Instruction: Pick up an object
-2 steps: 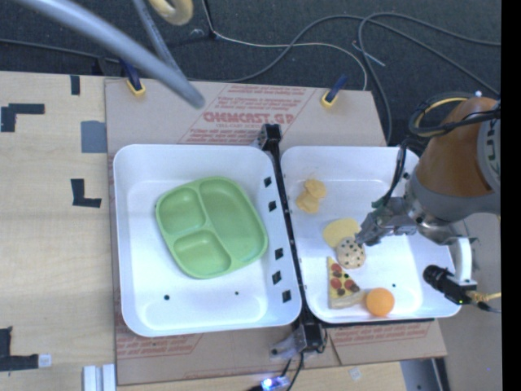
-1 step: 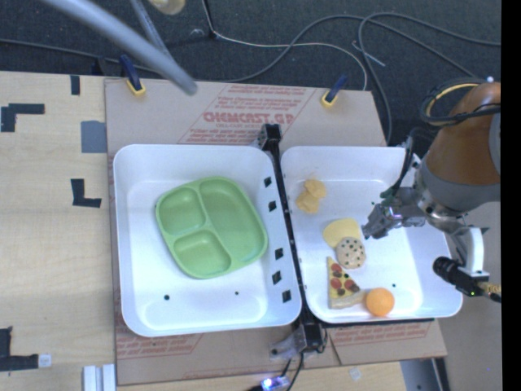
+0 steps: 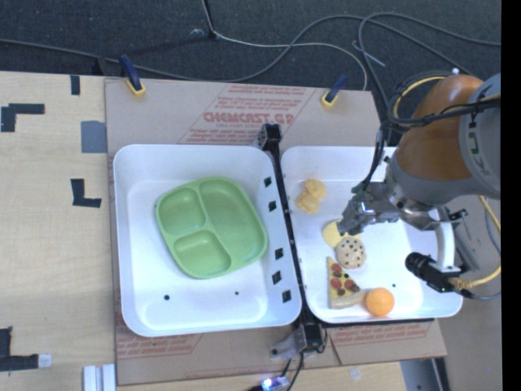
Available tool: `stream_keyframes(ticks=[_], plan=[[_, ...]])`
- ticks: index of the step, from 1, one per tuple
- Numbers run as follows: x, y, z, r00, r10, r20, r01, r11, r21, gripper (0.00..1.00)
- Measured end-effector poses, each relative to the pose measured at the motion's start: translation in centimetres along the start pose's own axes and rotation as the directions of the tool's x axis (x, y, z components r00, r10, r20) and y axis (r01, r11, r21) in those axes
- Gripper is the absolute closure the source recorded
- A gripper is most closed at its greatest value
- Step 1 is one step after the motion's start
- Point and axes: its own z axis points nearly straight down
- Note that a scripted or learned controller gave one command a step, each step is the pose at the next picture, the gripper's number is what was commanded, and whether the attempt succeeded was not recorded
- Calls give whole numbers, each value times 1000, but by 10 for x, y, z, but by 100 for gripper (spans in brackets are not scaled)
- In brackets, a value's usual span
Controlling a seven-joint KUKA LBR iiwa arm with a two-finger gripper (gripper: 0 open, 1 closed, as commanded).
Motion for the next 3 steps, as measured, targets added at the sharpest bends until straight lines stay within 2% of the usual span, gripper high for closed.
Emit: stream_keyframes(ticks=[1, 3], plan=[[44, -8, 1, 1000, 1, 0, -1, 1000, 2, 100], [152, -24, -22, 1000, -2, 0, 2, 1000, 1, 100]])
